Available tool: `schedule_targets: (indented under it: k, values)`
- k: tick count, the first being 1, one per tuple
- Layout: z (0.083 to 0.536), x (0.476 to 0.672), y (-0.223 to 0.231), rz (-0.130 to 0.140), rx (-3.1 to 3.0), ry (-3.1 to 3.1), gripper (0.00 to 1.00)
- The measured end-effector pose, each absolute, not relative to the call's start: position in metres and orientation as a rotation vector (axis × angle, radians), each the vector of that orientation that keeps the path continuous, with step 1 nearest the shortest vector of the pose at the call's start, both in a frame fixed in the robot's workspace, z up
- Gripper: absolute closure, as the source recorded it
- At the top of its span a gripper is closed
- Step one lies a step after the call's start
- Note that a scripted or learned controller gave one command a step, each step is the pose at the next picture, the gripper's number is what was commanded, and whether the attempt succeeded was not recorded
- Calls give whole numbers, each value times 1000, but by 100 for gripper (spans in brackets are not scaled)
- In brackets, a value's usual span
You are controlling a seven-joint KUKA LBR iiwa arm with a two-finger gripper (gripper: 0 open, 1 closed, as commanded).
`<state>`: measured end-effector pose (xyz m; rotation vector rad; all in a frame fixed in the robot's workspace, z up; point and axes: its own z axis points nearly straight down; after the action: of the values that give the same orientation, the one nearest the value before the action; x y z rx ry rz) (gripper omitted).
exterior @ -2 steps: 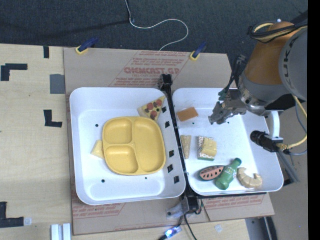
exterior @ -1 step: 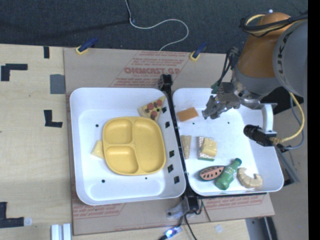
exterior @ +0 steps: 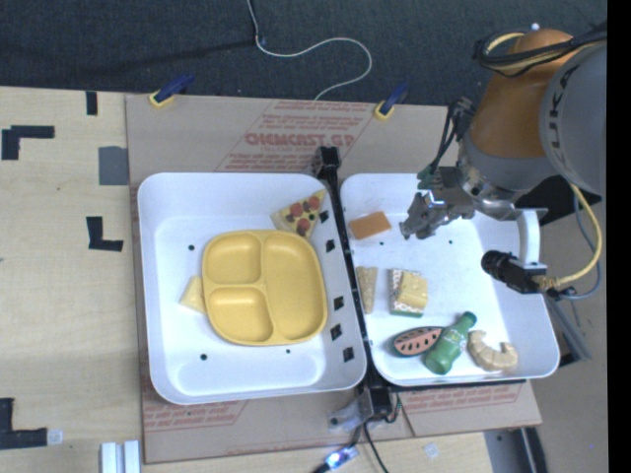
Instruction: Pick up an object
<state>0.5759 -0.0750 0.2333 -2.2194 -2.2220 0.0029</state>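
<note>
the arm point(exterior: 532, 97) reached in from the right edge of the table point(exterior: 59, 264), grey body with the orange band above the wrist. the claw point(exterior: 422, 223) hung over the far part of the right bin point(exterior: 523, 363), toward that bin's left wall. whether it was released or clenched could not be told from this slanted look; nothing was visibly between its tips.

right bin contents: an orange flat piece point(exterior: 370, 226) lay near the far left corner of the bin, just beside the claw and apart from it. nearer the middle, against the left wall, a pale cracker-like piece point(exterior: 366, 289), and just beside it a yellow and white sandwich-like block point(exterior: 408, 292). along the near edge sat a watermelon slice point(exterior: 417, 341), a green bottle point(exterior: 449, 344) lying tilted and touching the slice, and a tan pastry-like piece point(exterior: 491, 352) toward the near right corner.

left bin point(exterior: 168, 382) contents: a yellow divided plate point(exterior: 264, 287) in the middle, three compartments, with a pale yellow wedge point(exterior: 193, 293) showing from under its left rim. a pizza slice point(exterior: 301, 214) lay near the far right corner of this bin, by the divider between bins.

both bins sat on a cardboard sheet point(exterior: 286, 136) held by yellow and blue clamps at its far edge. a white cable point(exterior: 315, 52) curled over the dark cloth beyond the far edge of the table.
</note>
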Motion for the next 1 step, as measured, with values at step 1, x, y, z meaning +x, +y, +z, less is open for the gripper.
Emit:
schedule_targets:
  k: [1]
  values:
    - [233,575,-82,3,-2221,-2221,100]
